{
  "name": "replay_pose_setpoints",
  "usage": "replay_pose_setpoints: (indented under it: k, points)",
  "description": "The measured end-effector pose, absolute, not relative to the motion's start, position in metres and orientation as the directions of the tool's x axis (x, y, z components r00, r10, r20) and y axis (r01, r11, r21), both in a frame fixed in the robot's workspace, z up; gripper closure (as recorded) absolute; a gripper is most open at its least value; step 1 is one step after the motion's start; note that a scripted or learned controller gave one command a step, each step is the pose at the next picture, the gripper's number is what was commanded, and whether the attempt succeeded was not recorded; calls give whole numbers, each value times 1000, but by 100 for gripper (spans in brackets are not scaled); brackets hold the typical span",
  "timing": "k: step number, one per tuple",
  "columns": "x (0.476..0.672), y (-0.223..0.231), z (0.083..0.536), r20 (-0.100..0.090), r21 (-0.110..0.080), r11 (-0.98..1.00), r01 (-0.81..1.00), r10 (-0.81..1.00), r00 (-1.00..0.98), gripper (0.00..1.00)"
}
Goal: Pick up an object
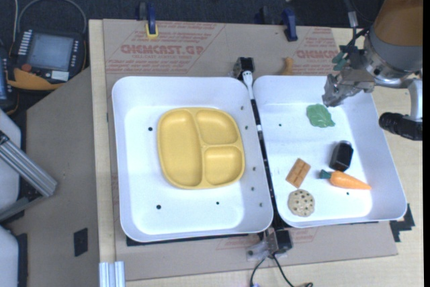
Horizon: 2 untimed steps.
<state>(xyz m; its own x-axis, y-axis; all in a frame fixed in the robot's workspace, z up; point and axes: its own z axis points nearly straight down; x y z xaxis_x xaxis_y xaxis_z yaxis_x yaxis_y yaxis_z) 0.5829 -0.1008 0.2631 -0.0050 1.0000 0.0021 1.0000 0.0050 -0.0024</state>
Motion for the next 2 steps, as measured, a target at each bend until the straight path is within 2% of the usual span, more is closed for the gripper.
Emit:
replay_pose_setpoints:
  k: [2]
  points:
    - [542, 2, 228, 3, -6, 5, 1000, 1000, -5, 100]
